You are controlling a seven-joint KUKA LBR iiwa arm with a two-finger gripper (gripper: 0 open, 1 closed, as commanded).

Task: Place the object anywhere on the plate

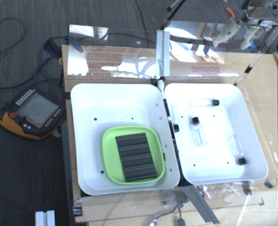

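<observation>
Claw (237,33) sits raised at the far right corner, clear of the bins; grip state cannot be told. Block (136,157) rests on the plate (109,147), left bin (82,126). Placement appears complete.

Two bins sit side by side on the table (266,79). In the left bin (87,107), toward its front, a plate (110,140) carries a ridged block (136,157). In the right bin (252,135) lie three vials (197,130), apart.
</observation>
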